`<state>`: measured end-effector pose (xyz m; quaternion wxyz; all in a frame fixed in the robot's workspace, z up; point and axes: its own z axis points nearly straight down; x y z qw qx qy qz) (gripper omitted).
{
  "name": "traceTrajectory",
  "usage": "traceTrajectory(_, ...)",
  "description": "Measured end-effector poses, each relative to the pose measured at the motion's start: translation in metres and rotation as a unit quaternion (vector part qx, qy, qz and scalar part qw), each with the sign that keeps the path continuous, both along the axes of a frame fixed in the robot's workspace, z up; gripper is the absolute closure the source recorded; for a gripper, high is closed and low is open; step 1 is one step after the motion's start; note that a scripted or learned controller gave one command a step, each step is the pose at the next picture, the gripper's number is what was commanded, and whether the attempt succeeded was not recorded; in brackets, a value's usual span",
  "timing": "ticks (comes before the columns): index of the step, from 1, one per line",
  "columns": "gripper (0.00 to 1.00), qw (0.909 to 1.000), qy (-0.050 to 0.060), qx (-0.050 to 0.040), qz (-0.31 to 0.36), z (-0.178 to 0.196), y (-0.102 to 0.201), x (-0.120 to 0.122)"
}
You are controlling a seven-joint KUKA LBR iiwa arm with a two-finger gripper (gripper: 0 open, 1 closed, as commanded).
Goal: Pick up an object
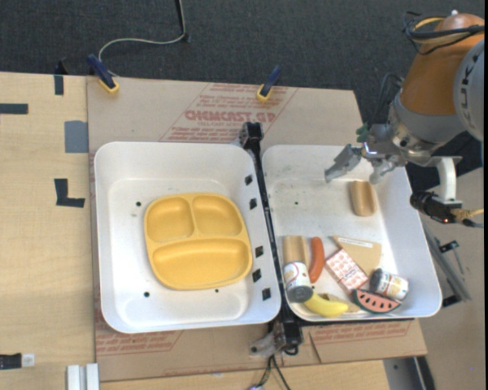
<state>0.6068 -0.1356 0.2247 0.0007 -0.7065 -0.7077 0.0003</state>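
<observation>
Gripper (359, 166) spread wide, nothing held, hovering above the bun (361, 197) in the right bin (423, 254)

Lower so your fingers straddle the bun's narrow sides before you close; item: tan, oblong, smooth roll, lying lengthwise just below the gripper, apart from the clutter at the bin's near edge

Bright, even overhead light; both white bins (114, 242) verge on glare, washing out their walls. Shadows are short and soft (faintest beneath the jaws). The picture is mildly soft and grainy, with toys below the jaws only roughly resolved.
</observation>
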Motion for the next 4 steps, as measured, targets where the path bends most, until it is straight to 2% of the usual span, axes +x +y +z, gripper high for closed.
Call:
traceTrajectory(1, 0.00, 1.0000, -0.005, -0.0020, 0.000, -0.128, -0.064, 0.011)
traceTrajectory(2, 0.00, 1.0000, 0.001, 0.0031, 0.001, -0.136, -0.085, 0.063)
traceTrajectory(3, 0.00, 1.0000, 0.002, 0.0027, 0.001, -0.136, -0.085, 0.063)
traceTrajectory(4, 1.00, 1.0000, -0.007, -0.0055, 0.002, -0.122, -0.088, 0.066)
